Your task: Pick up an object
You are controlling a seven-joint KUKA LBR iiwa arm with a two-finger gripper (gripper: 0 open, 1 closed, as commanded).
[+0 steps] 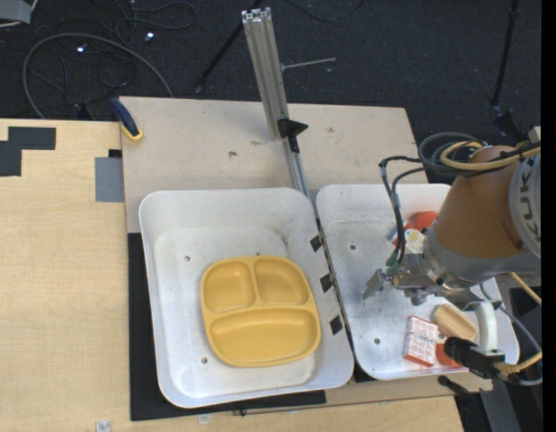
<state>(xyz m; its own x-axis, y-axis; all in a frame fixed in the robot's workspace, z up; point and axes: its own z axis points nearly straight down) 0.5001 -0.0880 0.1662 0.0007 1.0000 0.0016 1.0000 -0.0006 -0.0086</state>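
My gripper [382, 283] hangs low over the middle of the right bin [354, 241], with the grey arm and its orange band coming in from the right. Nothing shows between its tips. A red and white packet [422, 340] lies at the bin's front right, just below and right of the gripper. Beside the packet rests a tan bun-like piece [453, 321], with an orange bit [452, 355] under it. A red-orange object [424, 220] sits at the bin's back right, partly hidden by the arm.
The left bin [170, 241] holds a yellow divided plate [259, 310]. A metal post [269, 70] rises behind the bins. Black clips [325, 282] mark the wall between the two bins.
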